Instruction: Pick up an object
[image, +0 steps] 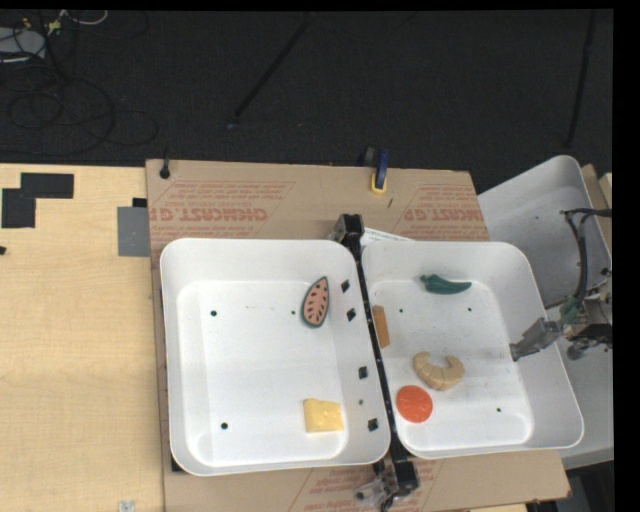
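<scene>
- Two white bins sat side by side on the bench: the left bin (190, 360) and the right bin (520, 400), meeting along a dark seam in the middle.
- In the left bin, a watermelon slice (316, 301) lay near the far right corner, and a yellow cheese block (322, 416) lay near the front edge, well apart from it.
- The right bin held a green pepper (444, 285) by its far edge, a tan croissant (439, 370) near the middle, an orange ball (414, 404) just beside the croissant, and a thin orange stick (380, 327) along the left wall.
- The gripper (528, 343) hung at the right bin's right edge, nothing between its fingers that I could see; whether it was released or clenched I could not tell.
</scene>
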